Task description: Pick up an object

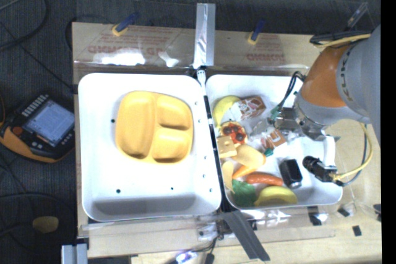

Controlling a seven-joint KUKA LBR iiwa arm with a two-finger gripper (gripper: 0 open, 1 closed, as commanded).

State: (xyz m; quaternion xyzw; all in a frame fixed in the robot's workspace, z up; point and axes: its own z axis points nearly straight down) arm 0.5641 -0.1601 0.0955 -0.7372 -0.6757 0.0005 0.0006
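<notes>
Bulking closest, the arm (346,80) lowers its end effector (279,127) (grip state unreadable) into the right bin (322,195) beside the toy food (247,151), presumably to grab one piece.

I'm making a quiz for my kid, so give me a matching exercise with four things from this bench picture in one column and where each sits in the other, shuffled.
Things:
1. yellow divided tray
2. banana
3. carrot
4. handheld screen device

Places:
A. near corner of the right bin
B. on the floor, left of the bench
C. middle of the left bin
D. far left corner of the right bin

Pairs: 1-C, 2-D, 3-A, 4-B
</notes>
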